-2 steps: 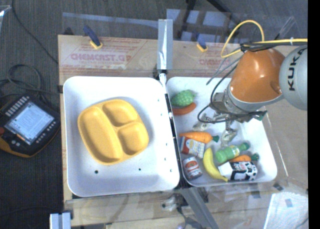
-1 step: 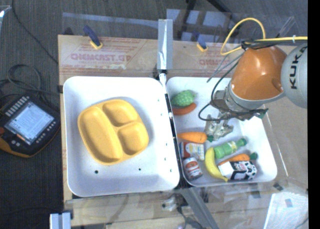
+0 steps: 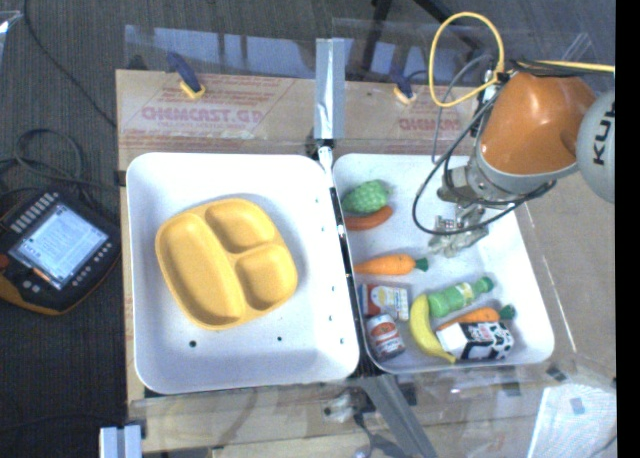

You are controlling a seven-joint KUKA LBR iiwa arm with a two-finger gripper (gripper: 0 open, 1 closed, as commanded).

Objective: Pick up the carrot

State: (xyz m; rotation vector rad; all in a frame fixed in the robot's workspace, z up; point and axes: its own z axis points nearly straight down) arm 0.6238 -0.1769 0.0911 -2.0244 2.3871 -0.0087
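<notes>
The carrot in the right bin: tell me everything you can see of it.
The orange toy carrot with a small green stem cap looks like smooth plastic. It lies flat on the floor of the shallow white right bin, near the bin's left wall, long axis running left to right, green end pointing right and the rounded orange end left. It appears whole and free, with bare bin floor around it. The arm's two-finger gripper hangs to its upper right, apart from it.
</notes>
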